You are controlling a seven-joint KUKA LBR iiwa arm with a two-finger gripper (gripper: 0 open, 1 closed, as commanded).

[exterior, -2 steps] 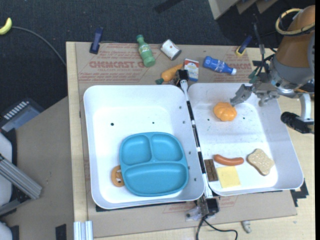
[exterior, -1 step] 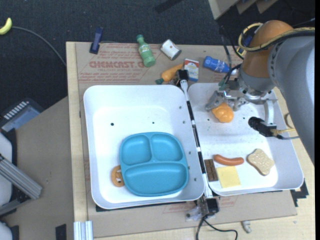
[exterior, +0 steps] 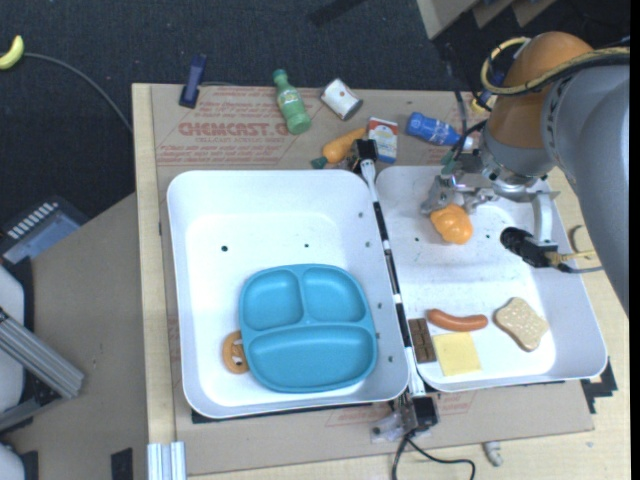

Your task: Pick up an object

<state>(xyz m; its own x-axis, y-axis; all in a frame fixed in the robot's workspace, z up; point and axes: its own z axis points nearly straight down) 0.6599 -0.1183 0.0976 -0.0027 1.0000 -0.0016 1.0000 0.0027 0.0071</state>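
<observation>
The jaws [exterior: 452, 190] hung low over the far part of the right bin [exterior: 575, 313], just above a small orange toy [exterior: 452, 224] that lay on the bin floor, but how far apart they stood could not be told from the slanting view, and nothing showed between them. The toy seemed the likeliest thing to be picked, touching or nearly touching the tool's tip, yet it rested on the white floor and by that sign had not been lifted. So the task looked barely begun: the arm [exterior: 560, 108] had been brought to a candidate, while the closing, the lift and the carrying clear all appeared left to do. Other choices lay nearer in the same bin: a sausage [exterior: 457, 320], a yellow cheese slice [exterior: 457, 352] just beside it, and a slice of toast [exterior: 521, 323] near the right wall. The left bin [exterior: 200, 228] carried a blue divided plate [exterior: 305, 326] with a small pretzel-like piece [exterior: 234, 352] tucked at its left edge. As for room, the orange toy sat well apart from the bin's walls and from the divider between the bins, with bare floor around it, so a straight lift looked unobstructed; the clutter on the desk [exterior: 240, 118] behind the bins, including a green bottle [exterior: 292, 102], stayed outside the rim.
</observation>
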